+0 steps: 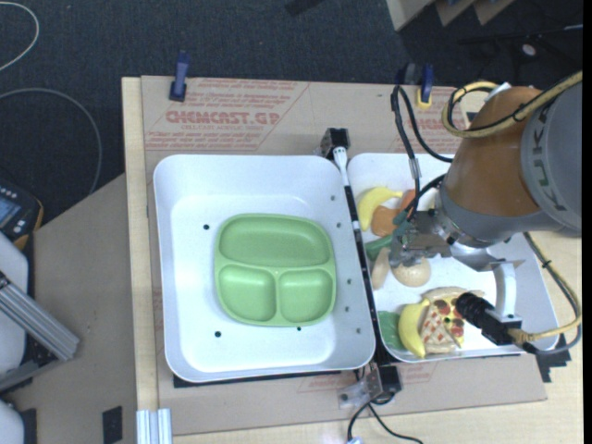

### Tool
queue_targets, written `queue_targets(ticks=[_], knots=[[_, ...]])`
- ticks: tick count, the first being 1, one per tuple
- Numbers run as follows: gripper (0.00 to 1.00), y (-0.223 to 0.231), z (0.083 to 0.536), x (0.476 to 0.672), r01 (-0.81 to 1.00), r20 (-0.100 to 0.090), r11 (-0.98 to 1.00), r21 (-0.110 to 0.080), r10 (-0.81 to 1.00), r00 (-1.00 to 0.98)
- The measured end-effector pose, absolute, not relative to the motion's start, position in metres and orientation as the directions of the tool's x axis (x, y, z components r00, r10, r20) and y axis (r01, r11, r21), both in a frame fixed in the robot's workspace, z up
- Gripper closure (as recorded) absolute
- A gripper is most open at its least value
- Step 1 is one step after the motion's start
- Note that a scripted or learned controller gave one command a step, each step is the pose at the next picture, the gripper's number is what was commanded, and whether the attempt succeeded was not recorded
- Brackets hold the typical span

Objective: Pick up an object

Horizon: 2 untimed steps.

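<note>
My gripper [405, 244] hangs low in the right bin [536, 299], over a cluster of toy food. A pale round item [412, 271] lies just under it, beside a green piece [379, 246]. A yellow item [375, 205] sits at the bin's far left. A pizza slice [442, 322] and a yellow banana [410, 328] lie near the front edge. The wrist hides the fingers.
The left bin [185, 202] holds a green divided plate [275, 268]. A black divider strip [351, 215] separates the bins. The arm's grey and orange body [504, 169] covers the right bin's back half.
</note>
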State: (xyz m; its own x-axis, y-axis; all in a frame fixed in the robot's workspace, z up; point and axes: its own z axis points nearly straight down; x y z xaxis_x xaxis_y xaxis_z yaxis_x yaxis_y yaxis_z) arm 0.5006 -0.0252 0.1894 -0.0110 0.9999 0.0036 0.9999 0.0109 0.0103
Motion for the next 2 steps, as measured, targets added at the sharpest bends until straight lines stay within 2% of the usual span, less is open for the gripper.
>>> queue_targets(ticks=[1,2], knots=[[1.00,0.029,0.184,0.478,1.000,0.004,0.006,-0.004,1.000,-0.006],[1.00,0.048,0.321,0.481,1.000,0.003,0.005,0.016,1.000,-0.005]])
